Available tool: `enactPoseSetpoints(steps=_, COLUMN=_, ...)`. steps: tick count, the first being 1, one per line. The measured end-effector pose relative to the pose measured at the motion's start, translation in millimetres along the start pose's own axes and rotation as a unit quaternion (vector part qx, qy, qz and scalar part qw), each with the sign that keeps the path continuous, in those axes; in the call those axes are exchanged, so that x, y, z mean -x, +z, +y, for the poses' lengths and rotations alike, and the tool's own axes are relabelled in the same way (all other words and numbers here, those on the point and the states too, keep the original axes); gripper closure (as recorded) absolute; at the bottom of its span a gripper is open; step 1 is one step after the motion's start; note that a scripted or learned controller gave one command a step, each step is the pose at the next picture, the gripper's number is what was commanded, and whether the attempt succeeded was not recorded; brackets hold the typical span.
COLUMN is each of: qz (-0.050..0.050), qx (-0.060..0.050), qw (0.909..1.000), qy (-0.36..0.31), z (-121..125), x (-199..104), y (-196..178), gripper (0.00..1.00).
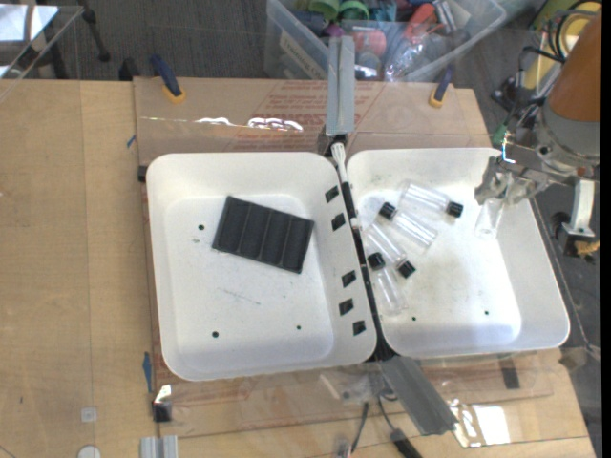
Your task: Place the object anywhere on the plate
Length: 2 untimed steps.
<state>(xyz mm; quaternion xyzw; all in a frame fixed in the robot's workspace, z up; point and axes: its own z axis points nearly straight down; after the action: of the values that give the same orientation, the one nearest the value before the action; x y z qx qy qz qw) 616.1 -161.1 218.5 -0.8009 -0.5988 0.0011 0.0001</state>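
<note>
- The left white bin (181, 346) holds a dark ribbed rectangular plate (263, 234), lying flat and slightly askew near the bin's upper middle.
- The right white bin (535, 327) holds several clear plastic vials with black caps (406, 219) — clustered in its left half, close to the divider between the bins, some touching or overlapping.
- The hand (498, 191) hangs over the upper right corner of the right bin, apart from the vials — whether it is open or closed cannot be told, and nothing is visibly gripped.
- Both bins sit on a wooden table (57, 256); a clear tub of colourful items (382, 8) stands behind them.
</note>
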Motion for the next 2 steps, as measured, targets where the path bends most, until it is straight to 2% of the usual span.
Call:
enactPoseSetpoints(steps=1, qz=0.000, qx=0.001, qw=0.9922, qy=0.125, z=-23, x=47, y=-102, gripper=1.00)
enactPoseSetpoints(steps=2, qz=0.001, qx=0.001, qw=0.9872, qy=0.159, z=-69, x=67, y=-216, gripper=1.00)
